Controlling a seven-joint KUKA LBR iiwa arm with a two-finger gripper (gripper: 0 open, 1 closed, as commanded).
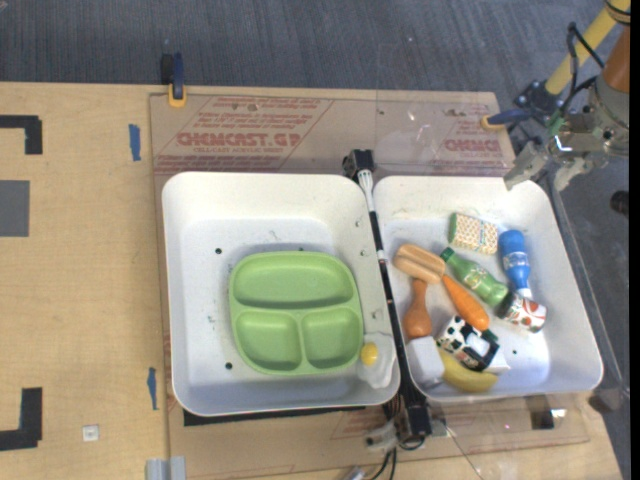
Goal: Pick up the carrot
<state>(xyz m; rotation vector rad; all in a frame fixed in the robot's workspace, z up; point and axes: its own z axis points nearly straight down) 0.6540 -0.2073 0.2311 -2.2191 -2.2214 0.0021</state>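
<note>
One hand (548,164) is hovering at the upper right of the camera view, just beyond the far right corner of the right bin (578,298), with its two pale fingers (521,168) spreading apart and pointing downward, released and gripping nothing. Above it, the arm (590,33) is slanting up toward the top right corner, wrapped in cables. Well apart from the hand, the carrot (465,301) is lying near the middle of the right bin, tilting from upper left to lower right. A green bottle (478,277) is lying just beside it on the far side, and a blue bottle (514,257) is resting further right. A wooden spoon-like piece (419,288) is lying to the carrot's left, a cracker box (472,233) is sitting toward the far wall, and a banana (470,377) is lying at the near wall, below a black and white toy (466,341). Across the divider, the left bin (190,268) is carrying a green divided plate (295,311), with a small yellow object (370,353) just beside the plate's near right corner. Both bins are sitting on the bench (80,268).
</note>
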